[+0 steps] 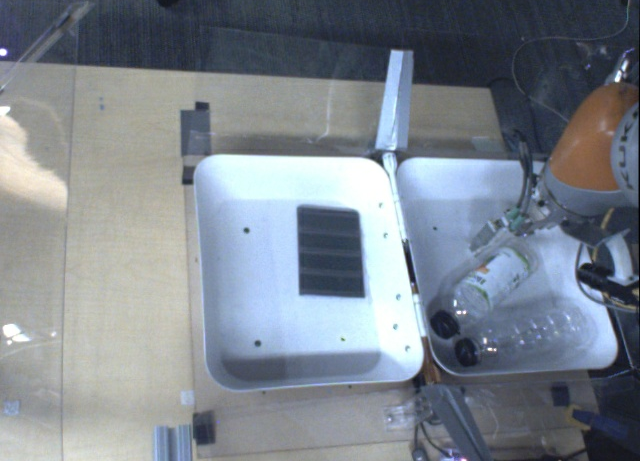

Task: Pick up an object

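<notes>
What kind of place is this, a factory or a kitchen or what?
Probably a robotics lab or test bench: a robot arm reaches over two white bins on a wooden bench, with clear plastic bottles as practice objects.

End effector (517,219) above bottle (492,280)

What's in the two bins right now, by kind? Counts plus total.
Clear plastic bottles with black caps: 2, both in the right bin: one with a label, one plain nearer the front rim.
Dark ribbed rectangular blocks: 1, the block lying flat in the left bin.
Total: 3
</notes>
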You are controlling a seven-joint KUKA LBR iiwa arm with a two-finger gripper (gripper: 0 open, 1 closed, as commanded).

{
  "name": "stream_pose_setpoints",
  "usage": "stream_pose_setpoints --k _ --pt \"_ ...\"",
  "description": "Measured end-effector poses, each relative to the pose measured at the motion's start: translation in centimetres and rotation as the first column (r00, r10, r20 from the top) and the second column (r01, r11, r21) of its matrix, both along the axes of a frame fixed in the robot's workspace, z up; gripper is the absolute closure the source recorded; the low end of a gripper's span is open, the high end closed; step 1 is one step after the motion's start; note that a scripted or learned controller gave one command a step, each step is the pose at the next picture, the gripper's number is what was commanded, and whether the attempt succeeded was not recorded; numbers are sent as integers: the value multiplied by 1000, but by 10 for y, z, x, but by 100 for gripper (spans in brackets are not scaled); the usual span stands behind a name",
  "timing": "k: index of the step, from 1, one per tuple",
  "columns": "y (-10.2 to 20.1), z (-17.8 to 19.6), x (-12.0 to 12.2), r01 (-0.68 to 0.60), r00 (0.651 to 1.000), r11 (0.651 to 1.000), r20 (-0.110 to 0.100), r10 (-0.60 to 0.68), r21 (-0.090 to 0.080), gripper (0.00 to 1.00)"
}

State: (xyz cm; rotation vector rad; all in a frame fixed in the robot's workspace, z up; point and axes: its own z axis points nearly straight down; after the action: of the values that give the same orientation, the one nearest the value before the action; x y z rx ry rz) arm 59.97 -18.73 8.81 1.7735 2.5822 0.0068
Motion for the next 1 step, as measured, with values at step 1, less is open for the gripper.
stream_pose_setpoints --k 1 --pt "38 3 -45 -126 992 992 14 126 -12 0"
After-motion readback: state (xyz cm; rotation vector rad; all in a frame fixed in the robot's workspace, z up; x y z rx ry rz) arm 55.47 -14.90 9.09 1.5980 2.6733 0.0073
